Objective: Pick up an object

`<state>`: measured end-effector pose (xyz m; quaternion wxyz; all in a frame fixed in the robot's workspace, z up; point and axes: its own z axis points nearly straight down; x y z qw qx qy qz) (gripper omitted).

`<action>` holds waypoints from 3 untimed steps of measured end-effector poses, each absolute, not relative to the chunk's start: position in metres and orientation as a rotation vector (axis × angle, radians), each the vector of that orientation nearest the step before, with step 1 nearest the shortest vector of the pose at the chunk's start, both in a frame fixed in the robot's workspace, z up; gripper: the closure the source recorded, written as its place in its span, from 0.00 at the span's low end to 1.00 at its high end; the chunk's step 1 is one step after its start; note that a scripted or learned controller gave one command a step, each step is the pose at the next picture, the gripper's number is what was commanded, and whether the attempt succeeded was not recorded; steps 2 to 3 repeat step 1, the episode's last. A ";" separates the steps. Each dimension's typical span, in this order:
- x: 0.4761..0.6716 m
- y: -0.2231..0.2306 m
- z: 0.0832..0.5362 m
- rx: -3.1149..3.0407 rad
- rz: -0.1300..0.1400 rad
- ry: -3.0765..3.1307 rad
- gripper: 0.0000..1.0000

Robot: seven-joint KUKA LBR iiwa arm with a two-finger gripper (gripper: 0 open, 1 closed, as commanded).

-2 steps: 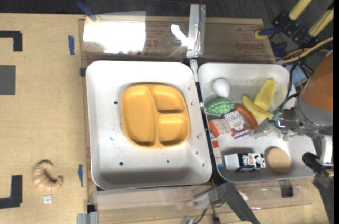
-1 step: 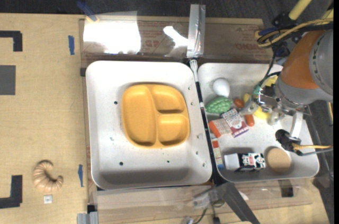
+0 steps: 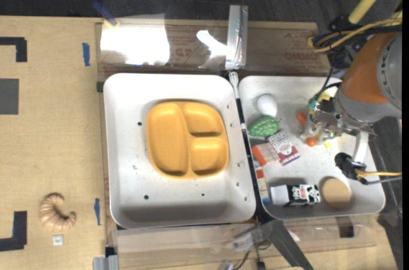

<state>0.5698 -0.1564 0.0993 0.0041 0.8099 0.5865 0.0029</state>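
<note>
The right white bin holds several small things. A white egg lies at its back left, with a green knobbly piece just in front of it. A white and red packet and an orange stick lie near the middle. A black and white cow-patterned item and a tan round ball sit along the front wall. My gripper hangs low over the bin's right middle. Small orange bits lie right beside it.
The left white bin carries a yellow divided plate. A tan curled pastry-like toy lies on the cardboard bench at the far left. The grey arm with its orange band covers the right bin's back right corner.
</note>
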 end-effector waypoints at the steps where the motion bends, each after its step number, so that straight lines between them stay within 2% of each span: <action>1: 0.634 -0.050 0.189 2.356 0.014 2.072 1.00; 3: 0.634 -0.050 0.189 2.356 0.014 2.072 1.00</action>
